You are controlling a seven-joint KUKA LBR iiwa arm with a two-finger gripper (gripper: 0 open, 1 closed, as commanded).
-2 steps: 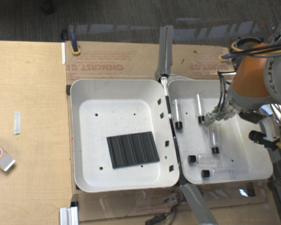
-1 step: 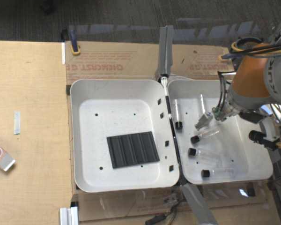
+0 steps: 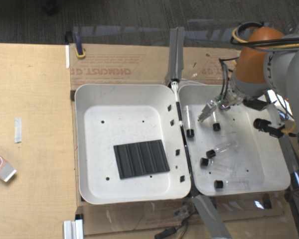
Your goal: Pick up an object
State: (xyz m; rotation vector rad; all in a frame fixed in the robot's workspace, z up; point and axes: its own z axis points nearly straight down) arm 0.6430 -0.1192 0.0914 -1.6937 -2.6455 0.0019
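Note:
The right bin (image 3: 269, 180) holds several clear plastic tubes with black caps. One tube (image 3: 188, 121) lies along the bin's left wall. Two more tubes (image 3: 220, 151) lie near the middle, and another black cap (image 3: 219, 184) sits near the front. A small black cap (image 3: 216, 127) lies just below my gripper (image 3: 207, 113). The gripper hangs low over the back left part of the right bin, slanted down to the left. Nothing shows in its grasp. A black ribbed rectangular pad (image 3: 141, 158) lies flat in the left bin (image 3: 89, 133).
The grey arm with its orange band (image 3: 256, 54) reaches in over the right bin's back right corner, with cables and a black connector (image 3: 265, 125) beside it. On the bench to the left lie a small grey strip (image 3: 18, 130) and a pink-and-white item (image 3: 1, 166).

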